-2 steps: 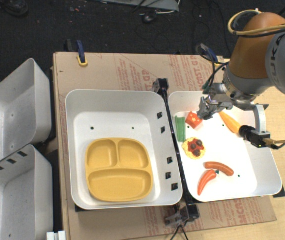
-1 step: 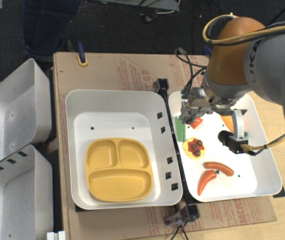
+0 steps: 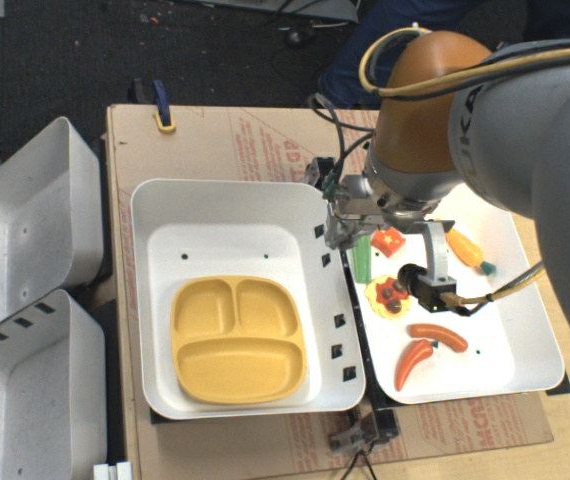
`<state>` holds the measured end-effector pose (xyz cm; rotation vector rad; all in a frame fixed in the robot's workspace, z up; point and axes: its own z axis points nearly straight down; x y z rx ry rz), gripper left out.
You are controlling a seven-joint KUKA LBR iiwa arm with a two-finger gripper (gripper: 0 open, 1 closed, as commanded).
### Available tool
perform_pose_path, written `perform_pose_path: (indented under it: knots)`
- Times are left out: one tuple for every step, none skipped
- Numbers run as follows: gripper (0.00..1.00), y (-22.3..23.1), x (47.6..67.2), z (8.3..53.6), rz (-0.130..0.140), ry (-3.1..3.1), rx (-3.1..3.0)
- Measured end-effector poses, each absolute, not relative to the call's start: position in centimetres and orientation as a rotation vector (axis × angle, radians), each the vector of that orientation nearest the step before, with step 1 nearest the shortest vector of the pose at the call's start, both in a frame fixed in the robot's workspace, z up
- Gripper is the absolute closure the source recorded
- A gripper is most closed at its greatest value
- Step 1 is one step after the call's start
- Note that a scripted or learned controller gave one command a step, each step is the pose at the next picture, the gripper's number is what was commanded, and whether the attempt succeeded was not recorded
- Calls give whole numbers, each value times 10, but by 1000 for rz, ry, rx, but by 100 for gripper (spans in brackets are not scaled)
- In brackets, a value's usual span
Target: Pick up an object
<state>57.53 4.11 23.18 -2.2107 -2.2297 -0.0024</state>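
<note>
A: Entry one?
B: Gripper (image 3: 348, 226), low over the left wall of the right bin (image 3: 510, 348), close to the divide between the two bins. State of claw: cannot tell, masked by the wrist above it. Nothing seen in its grasp.

A: Stock of the right bin?
B: Green stick (image 3: 362, 260), just below the gripper in the view, hard against the left wall. Red block (image 3: 387, 241), just beside the stick. Orange carrot (image 3: 467, 248), further right. Yellow toy (image 3: 385, 298) with red bits, mid-bin. Sausage (image 3: 438, 336) and red chilli (image 3: 413, 363), toward the front rim, well apart from the gripper.

A: And the left bin (image 3: 145, 268)?
B: Yellow plate (image 3: 237, 340), divided, lying flat. Judged a poor pick: broad and shallow.

A: Nearest candidate?
B: Green stick, by judgement. Long axis up-and-down in the view, parallel to the bin wall. Bearing from the claw: toward the view's bottom, a touch right.

A: Needed for the move?
B: Probably a short shift that way, then a descent and a grasp across the narrow width, left-to-right in the view.

A: Hazards?
B: Wall tight on one side, red block close on the other; little room to settle.
</note>
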Motion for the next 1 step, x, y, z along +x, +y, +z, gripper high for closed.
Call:
perform_pose_path:
  knots:
    - [100,89,581,240,-4,-2230,-2213]
